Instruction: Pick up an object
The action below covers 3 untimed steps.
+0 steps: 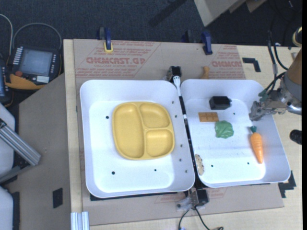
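At the right edge of the frame, the hand (261, 110) hangs over the right rim of the right bin (240, 176), its grey wrist reaching in from the right. Whether it is released or clenched cannot be told at this size; nothing is seen caught in it.

Inside the right bin lie several small things. A carrot (257, 147), orange with a green tip, lies just below the hand in the frame, close to the bin's right wall and pointing toward the lower edge. To its left sits a green leafy lump (224, 129), and just above that, touching or nearly touching it, a flat brown wafer (208, 117). A black block (219, 102) rests higher up, near the middle of the bin's upper half. Low at the bin's left wall lies a small speckled piece (199, 165), too small to name.

The left bin (96, 176) holds a yellow plate (143, 130) with three compartments, lying flat near its centre. Both bins rest on a brown board (144, 56) printed with red letters on the bench.
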Motion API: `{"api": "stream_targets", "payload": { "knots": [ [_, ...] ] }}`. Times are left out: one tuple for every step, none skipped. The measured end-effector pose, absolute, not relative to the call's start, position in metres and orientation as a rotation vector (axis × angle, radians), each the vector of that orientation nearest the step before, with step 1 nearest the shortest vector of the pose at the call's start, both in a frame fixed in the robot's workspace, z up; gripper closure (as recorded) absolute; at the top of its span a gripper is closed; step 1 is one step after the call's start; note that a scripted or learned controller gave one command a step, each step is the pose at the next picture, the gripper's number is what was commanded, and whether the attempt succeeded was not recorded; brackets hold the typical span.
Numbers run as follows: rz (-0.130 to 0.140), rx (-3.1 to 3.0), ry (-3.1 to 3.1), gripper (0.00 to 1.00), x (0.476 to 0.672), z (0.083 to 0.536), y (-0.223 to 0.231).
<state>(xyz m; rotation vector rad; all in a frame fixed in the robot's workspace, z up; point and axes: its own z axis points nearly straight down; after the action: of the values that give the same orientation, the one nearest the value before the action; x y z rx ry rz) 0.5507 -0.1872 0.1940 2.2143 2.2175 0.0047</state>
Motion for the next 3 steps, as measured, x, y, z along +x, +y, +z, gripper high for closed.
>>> {"api": "stream_targets", "payload": {
  "knots": [
    [0.006,2.213,2.217,1.00,0.556,0.258,-0.186],
    [0.003,2.217,2.219,1.00,0.557,0.275,-0.186],
    [-0.001,2.218,2.230,1.00,0.557,0.258,-0.136]
  ]
}}
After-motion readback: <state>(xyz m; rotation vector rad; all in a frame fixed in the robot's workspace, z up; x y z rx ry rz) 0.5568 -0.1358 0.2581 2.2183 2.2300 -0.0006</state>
